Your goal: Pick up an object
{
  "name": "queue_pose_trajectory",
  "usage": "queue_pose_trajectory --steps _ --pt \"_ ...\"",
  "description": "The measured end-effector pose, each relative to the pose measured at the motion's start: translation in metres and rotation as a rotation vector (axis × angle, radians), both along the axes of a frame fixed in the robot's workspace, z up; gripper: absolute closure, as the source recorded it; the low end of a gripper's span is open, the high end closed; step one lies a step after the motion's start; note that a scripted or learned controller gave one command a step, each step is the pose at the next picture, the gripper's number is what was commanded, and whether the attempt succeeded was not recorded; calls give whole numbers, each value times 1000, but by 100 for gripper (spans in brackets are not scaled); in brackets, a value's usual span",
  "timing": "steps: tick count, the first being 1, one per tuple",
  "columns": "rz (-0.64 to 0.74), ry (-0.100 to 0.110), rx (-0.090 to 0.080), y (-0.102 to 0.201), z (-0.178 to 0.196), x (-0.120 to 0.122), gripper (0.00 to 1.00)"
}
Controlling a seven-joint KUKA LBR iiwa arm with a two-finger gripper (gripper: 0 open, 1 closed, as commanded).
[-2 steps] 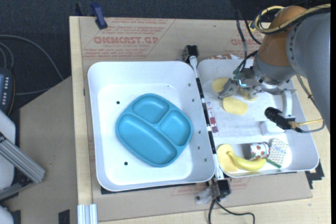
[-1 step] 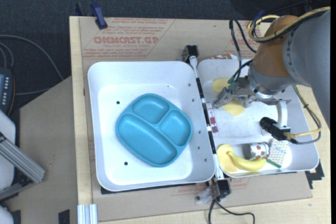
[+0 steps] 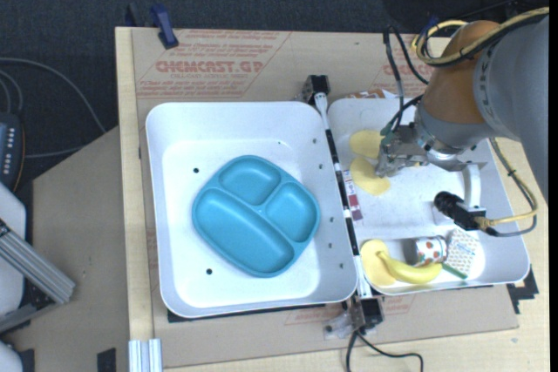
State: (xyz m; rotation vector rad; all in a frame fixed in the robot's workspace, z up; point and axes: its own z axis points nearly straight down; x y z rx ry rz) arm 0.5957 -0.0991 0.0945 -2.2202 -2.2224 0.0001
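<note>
- Camera view puts your pincer [image 3: 390, 154] low in the right bin [image 3: 410, 213], right over the pale yellow piece [image 3: 370, 161].
- That piece lies just bin-left of the pincer, touching or nearly so (flat, soft-looking, lobed).
- You can't read whether the pincer is open or closed.
- Banana [image 3: 397, 267] sits at the bin's near edge, well apart.
</note>
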Motion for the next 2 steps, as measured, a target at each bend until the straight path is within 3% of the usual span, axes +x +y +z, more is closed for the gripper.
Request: queue_pose_trajectory --steps 1,2 --pt "0 0 0 0 0 0 0" --pt "0 -2 -1 4 -10 57 0"
